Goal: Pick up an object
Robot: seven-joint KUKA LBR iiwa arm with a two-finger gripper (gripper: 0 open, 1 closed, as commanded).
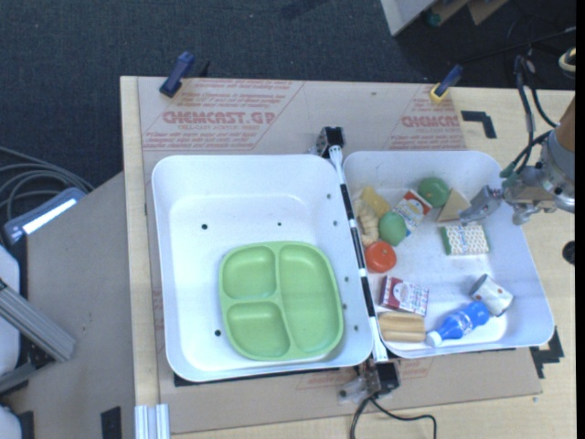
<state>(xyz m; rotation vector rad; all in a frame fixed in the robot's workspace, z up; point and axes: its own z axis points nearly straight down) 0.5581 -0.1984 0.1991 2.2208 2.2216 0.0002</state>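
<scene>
The small objects crowd the right-hand shallow white plastic bin (521,245), within reach of the grey gripper (486,205) at its far right edge, fingers (477,210) seemingly spread, holding nothing.

The right white bin (535,286) holds a scatter of small things: a round green ball (433,190) near the far wall, a second green ball (393,228) beside a round orange-red ball (380,258), a pale yellow lumpy piece (369,210), a green-and-white patterned square block (465,240), a red-and-white flat packet (403,295), a tan bread-like roll (402,326) and a blue plastic bottle (461,323) lying on its side by the near wall
</scene>
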